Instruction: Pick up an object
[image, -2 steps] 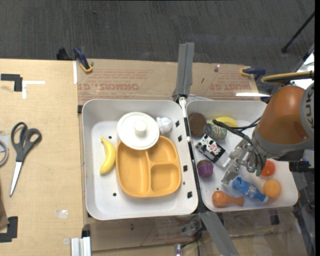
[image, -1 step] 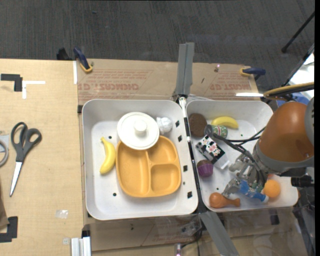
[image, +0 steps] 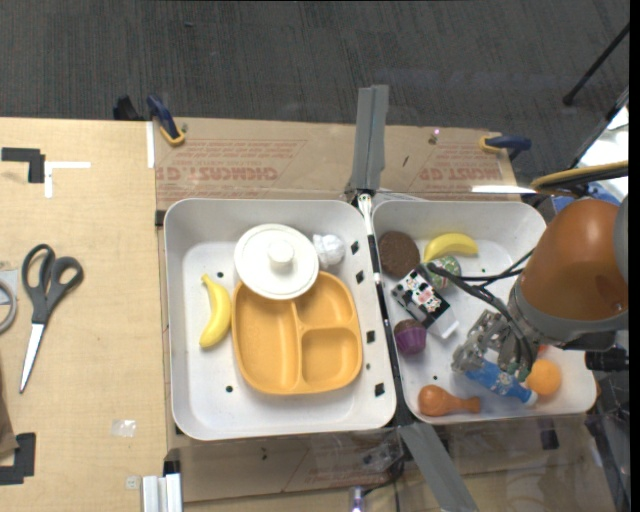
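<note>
Blue object is the likely target: it lies in the right bin, low near the front wall, directly under the claw. Can't tell what it is, mostly covered.

Risks from here:
- clutter. Orange ball touches it on one side, orange drumstick-shaped toy just beside on the other. A closing finger could catch a neighbour and shove the target away, or trap two things at once.
- it sits close to the bin's front wall, so little room for a finger on that side (guess, from the slant view).
- black cable trails over the bin; could snag the black-and-white block.

Pose: arm in from the right, orange band above the wrist, wrist pointing down into the bin. Claw state: cannot tell. Nothing visibly gripped.
</note>
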